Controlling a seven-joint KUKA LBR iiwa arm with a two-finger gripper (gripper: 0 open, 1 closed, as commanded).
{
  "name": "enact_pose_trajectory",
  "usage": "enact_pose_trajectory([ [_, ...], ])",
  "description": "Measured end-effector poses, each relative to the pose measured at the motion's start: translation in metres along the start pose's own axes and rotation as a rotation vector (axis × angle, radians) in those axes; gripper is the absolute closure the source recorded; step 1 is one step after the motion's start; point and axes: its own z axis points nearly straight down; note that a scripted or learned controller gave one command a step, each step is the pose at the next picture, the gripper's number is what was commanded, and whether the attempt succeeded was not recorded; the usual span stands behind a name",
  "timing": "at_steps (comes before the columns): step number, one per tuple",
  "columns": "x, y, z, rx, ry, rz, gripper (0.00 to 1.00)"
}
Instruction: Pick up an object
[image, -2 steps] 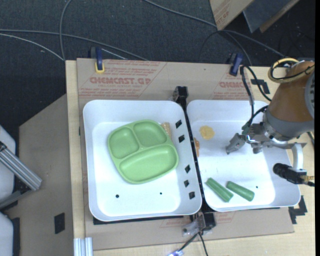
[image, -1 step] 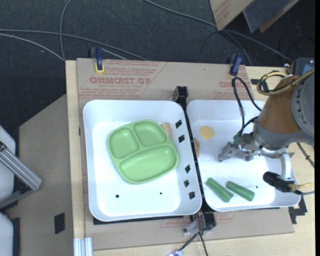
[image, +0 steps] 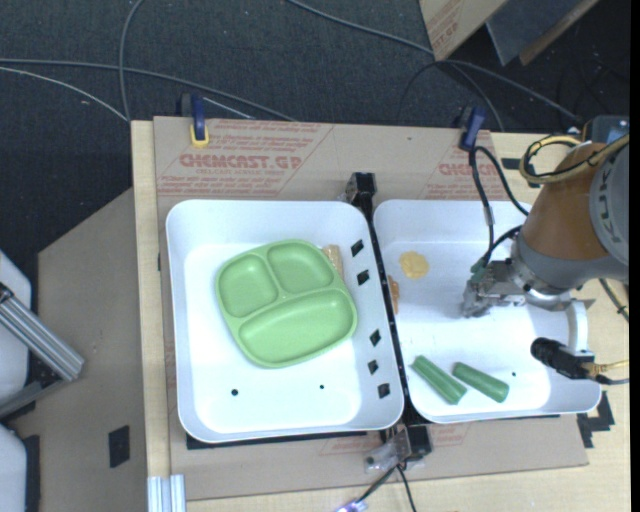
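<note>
Two green cylinders lie in the right bin near its front edge: one on the left and one to its right. A small yellow disc rests toward the bin's back left. My gripper hangs low over the middle of the right bin, above and behind the cylinders and to the right of the disc. I see nothing between its fingers.
The left bin holds a green divided plate, with a small tan piece at the plate's back right edge. A black clip rail runs between the bins. Cables hang off the arm at the right.
</note>
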Motion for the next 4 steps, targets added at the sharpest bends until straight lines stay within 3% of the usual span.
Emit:
enact_pose_trajectory([
  [2, -0.008, 0.001, -0.125, -0.008, -0.004, -0.001, 1.00],
  [3, -0.008, 0.001, -0.106, 0.003, 0.000, 0.000, 1.00],
  [4, 0.037, -0.013, -0.106, 0.003, 0.002, -0.005, 1.00],
])
